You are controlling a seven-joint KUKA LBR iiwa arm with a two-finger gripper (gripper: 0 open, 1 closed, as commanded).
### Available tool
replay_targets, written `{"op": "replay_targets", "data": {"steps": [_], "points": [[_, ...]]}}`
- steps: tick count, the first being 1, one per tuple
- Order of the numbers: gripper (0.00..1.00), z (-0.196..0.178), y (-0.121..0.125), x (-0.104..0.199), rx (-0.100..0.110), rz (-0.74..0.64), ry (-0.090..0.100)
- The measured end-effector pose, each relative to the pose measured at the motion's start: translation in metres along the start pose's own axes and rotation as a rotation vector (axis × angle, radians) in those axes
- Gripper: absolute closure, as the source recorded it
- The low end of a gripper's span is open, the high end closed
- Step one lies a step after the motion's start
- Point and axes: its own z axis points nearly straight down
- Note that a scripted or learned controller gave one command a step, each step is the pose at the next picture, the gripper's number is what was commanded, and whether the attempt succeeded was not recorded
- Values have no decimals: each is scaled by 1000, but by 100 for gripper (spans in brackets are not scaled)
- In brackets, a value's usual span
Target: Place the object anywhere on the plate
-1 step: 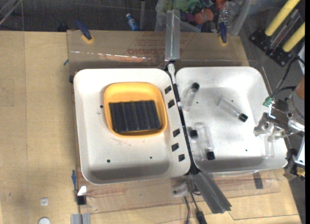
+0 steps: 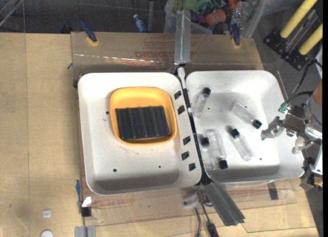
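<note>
The gripper [image 2: 279, 128] sits at the right edge of the right bin [image 2: 266, 84], its metal parts partly cut off by the frame — whether it is wide or narrow I cannot tell, and nothing shows between its tips.

Just left of it, in the right bin, lie several clear vials with black caps, hard to make out against the white floor. One vial [image 2: 246, 116] lies nearest the gripper, another [image 2: 241, 142] just nearer and left, a third [image 2: 203, 97] at the far left, and a pair [image 2: 214, 147] near the divider.

The left bin [image 2: 97, 169] holds the orange plate [image 2: 119, 102] — well apart from the vials — bearing a dark ribbed slab [image 2: 142, 122].
</note>
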Motion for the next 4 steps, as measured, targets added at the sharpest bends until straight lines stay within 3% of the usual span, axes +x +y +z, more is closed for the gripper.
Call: {"op": "replay_targets", "data": {"steps": [1, 2, 3, 4], "points": [[0, 18, 69, -23, 0, 120, -1], [0, 23, 117, 9, -3, -165, -2], [0, 12, 187, 49, -3, -314, -2], [0, -4, 186, 52, -6, -529, -3]]}}
